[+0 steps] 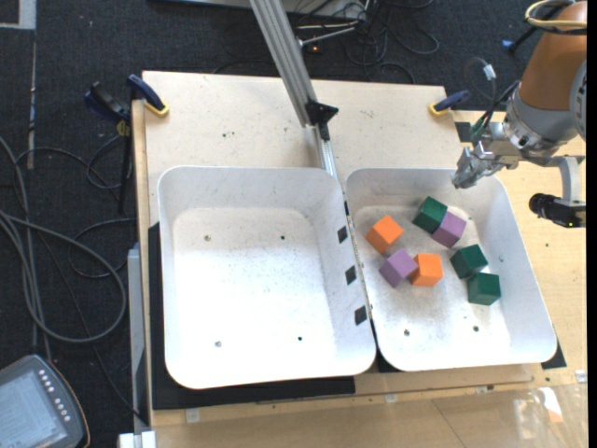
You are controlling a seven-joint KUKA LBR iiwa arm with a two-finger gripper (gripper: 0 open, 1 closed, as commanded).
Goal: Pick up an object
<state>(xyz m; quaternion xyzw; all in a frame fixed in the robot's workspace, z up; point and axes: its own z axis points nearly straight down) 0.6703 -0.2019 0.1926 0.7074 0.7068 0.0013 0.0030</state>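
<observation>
Six blocks (right bin)

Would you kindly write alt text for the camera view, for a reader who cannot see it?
The grey arm's pincer hovers over the right shallow white bin, which holds seven small blocks: three green, two purple, two orange. The left shallow white bin sits beside it.

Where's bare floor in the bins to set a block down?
The left bin has bare floor wall to wall. In the right bin, the near strip below the blocks is free; its middle is crowded. The hand hovers at its far rim.
</observation>
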